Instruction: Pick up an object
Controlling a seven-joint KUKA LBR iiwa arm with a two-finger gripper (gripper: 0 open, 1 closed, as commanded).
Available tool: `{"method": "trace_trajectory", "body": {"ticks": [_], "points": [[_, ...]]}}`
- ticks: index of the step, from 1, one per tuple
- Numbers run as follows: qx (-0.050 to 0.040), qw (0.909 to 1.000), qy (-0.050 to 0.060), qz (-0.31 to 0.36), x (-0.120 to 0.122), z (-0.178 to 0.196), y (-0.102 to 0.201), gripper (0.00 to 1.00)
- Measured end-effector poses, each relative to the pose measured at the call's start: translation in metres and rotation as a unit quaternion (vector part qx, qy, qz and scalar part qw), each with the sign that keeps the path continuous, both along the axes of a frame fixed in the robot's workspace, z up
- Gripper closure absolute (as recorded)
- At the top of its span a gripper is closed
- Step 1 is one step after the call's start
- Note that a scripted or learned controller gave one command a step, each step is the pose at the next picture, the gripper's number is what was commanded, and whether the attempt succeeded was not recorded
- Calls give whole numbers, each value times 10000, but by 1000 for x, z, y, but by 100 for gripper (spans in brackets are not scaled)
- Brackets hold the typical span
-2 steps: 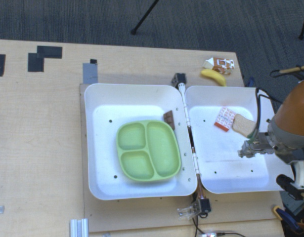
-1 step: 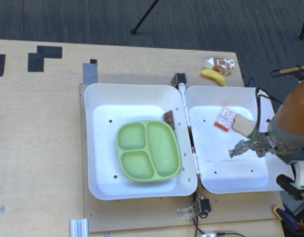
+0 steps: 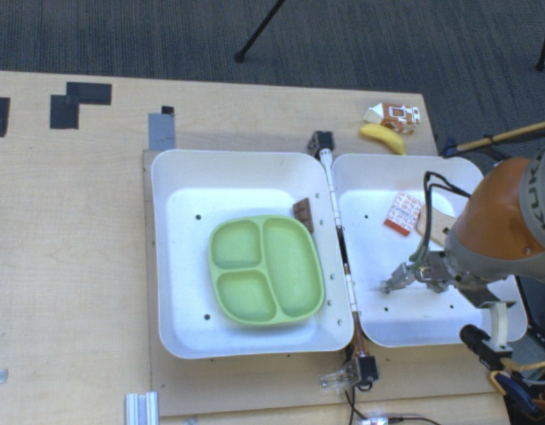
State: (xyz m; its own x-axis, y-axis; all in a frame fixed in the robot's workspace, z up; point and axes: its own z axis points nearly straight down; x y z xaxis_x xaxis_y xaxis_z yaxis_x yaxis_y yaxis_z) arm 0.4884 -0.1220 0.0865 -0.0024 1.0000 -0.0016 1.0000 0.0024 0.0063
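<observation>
Nearest the camera, at the lower edge of the pale wooden worktop (image 3: 68,264), a small clip with trailing wires (image 3: 354,372) is seen just below the seam between the two bins. Two shallow white bins are set side by side. The left bin (image 3: 179,237) is occupied by a green divided plate (image 3: 266,271) with three compartments, and a small brown piece (image 3: 302,210) is seen at the plate's upper right rim, close to the bin's right wall.

In the right bin (image 3: 369,321), a small red-and-white packet (image 3: 403,212) is lying flat toward the upper part; print is visible on it, but no wording can be read. Beyond the bins, on the worktop's far edge, a yellow banana (image 3: 382,136) and a small orange-and-white carton (image 3: 395,114) are placed together; the carton's label cannot be read either.

The grey arm with its orange band (image 3: 502,215) is extended in from the right over the right bin. The gripper (image 3: 398,280) is positioned low over the bin floor, pointing left, with its fingers slightly parted, and nothing is seen between them. The packet is located above and just beside the gripper, apart from it and not touched by it.
</observation>
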Motion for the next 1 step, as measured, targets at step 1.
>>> {"method": "trace_trajectory", "body": {"ticks": [1], "points": [[-3,10000,-32,8,2,11,0,100]]}}
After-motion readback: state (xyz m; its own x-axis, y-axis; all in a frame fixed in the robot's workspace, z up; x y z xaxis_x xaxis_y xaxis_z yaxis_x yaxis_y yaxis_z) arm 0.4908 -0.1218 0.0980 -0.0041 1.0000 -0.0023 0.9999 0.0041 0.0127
